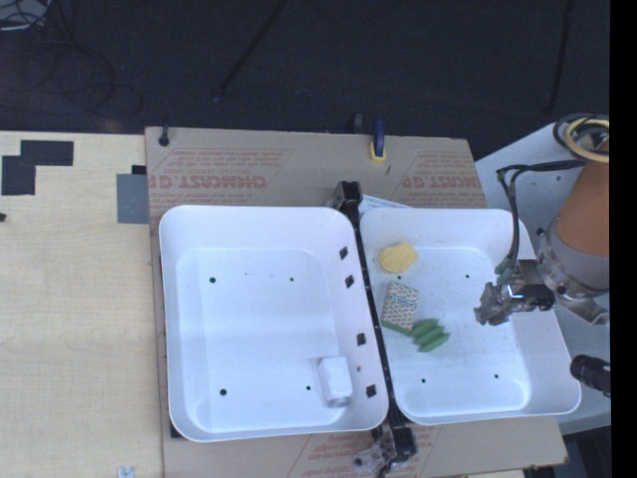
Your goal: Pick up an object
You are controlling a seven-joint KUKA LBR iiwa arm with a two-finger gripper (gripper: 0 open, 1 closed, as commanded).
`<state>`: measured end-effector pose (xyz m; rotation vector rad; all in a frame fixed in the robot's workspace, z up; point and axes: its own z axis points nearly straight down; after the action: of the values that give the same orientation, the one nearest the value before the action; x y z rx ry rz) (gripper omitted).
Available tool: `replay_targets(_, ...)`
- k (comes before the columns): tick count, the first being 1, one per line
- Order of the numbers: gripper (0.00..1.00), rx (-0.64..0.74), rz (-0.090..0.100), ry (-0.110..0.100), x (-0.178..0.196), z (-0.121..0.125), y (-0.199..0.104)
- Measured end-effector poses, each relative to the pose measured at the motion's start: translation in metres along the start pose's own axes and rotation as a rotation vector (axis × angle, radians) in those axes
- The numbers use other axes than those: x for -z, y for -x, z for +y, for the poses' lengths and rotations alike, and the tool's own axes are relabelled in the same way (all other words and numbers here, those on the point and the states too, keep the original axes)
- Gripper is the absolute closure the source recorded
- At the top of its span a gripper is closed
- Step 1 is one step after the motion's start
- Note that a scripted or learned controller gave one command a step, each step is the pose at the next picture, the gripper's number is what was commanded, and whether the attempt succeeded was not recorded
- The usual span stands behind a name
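Observation:
The right bin [537, 386] holds a yellow lump [397, 257] near its far left, a patterned grey-white piece [400, 306] below it, and a green object [430, 335] just right of that piece. A white block [334, 378] lies in the left bin [199, 406] near its front right corner. My gripper [495, 307] hangs over the right side of the right bin, some way right of the green object. I see nothing held by it.
The two bins sit side by side on a cardboard sheet [259, 172], joined by a black divider clip strip [363, 297]. A blue and yellow clamp [378, 142] stands at the sheet's far edge. Light wooden bench top [70, 317] extends to the left.

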<state>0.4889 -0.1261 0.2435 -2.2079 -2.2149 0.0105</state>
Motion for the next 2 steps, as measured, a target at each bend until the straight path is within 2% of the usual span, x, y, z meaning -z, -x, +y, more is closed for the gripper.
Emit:
replay_targets(1, 1.0, 0.007, -0.003, 0.021, 0.087, 0.002, -0.082)
replay_targets(2, 1.0, -0.008, -0.005, 0.008, 0.043, -0.015, -0.023)
